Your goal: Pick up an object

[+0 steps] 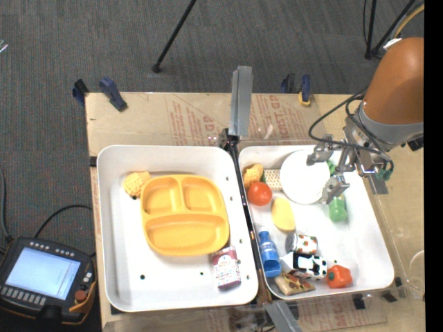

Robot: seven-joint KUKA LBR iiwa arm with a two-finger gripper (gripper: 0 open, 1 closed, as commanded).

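My gripper [337, 185] hung over the right bin [370, 216], whether open or closed I couldn't tell; the green bottle [338, 208] lay just below it, long axis roughly upright in view.

grey carpet floor [83, 33] | black tripod legs [178, 25] | blue clamps [111, 93] on counter edge | teach pendant [43, 279] lower left

So the green bottle [338, 209] is a small green plastic thing lying in the right bin [377, 237], up near that bin's right wall and closer to its far edge than its near one. It sits just right of the white plate [303, 177], and its top end is tucked under the pincer [337, 185].
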